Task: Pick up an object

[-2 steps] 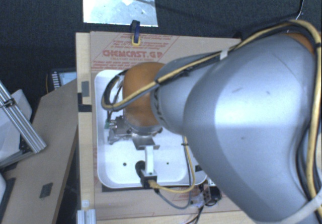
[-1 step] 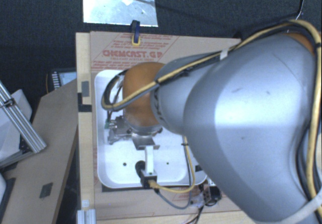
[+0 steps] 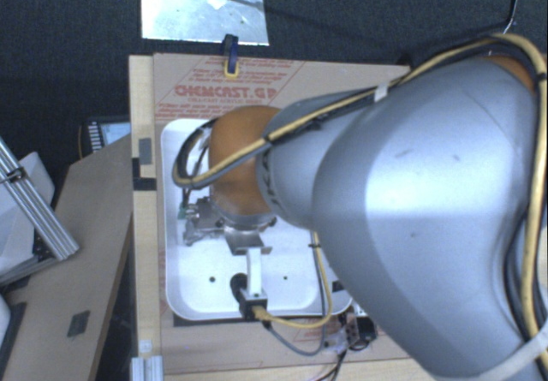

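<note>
In the camera view, the grey arm (image 3: pixel 411 199) reached from the right over the left white bin (image 3: pixel 205 289), its orange band (image 3: pixel 240 157) above the gripper (image 3: pixel 197 223) near the bin's left wall, the pincer's state impossible to tell, and where any object lay under it likewise unclear.

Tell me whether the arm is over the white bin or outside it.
Over it. The orange band on the arm covers the white bin in its middle; bare floor shows left and below.
</note>
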You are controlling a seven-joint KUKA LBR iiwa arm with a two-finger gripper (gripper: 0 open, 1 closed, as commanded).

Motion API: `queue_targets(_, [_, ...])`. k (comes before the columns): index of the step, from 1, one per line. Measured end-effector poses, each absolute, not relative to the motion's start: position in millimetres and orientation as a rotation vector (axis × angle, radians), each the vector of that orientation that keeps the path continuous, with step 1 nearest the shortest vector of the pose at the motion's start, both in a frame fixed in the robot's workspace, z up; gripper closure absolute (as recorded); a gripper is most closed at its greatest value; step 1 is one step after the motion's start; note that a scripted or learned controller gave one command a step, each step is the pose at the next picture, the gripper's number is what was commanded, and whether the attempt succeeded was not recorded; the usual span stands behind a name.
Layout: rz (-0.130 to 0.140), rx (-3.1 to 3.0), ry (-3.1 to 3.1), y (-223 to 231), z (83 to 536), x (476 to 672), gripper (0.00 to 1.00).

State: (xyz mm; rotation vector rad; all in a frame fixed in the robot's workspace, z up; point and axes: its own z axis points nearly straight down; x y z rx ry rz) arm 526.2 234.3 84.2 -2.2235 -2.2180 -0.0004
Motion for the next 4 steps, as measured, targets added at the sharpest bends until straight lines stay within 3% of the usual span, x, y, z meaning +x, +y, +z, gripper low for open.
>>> queue_targets(1, [-0.029,-2.218,-2.232,235.4,363.6,490.4,0.0])
queue_targets(2, [-0.007,-2.214,-2.23,235.0,364.6,490.4,1.0])
queue_targets(3, [-0.006,-2.214,-2.23,234.9,364.3,490.3,0.0])
queue_targets(4, [0.0,-2.222,-2.222,233.8,324.2,538.0,0.0])
